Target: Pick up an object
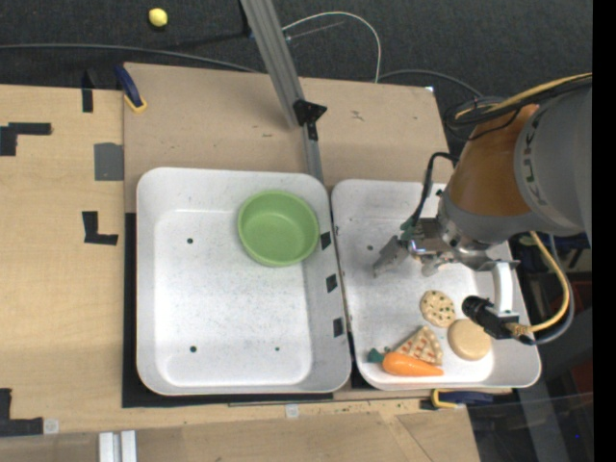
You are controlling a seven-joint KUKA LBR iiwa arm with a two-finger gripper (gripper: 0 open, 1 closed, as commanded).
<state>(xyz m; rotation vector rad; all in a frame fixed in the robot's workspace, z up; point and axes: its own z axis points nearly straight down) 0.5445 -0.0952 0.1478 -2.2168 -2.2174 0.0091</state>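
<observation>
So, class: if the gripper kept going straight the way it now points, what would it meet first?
The gripper points down and leftward into the right bin. Nothing lies in that line, so it would probably meet the bin's bare floor first; its height above it is unclear.

Probably a robotics lab: taped plywood bench [58, 258], loose cables [327, 27], two white bins [154, 258].

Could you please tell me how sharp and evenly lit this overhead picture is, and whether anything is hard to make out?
In the camera view, light is soft and even, with faint shadows under the green bowl; the white bins show no strong glare; the whole frame is slightly soft, so the hand and carrot lack fine detail.
</observation>
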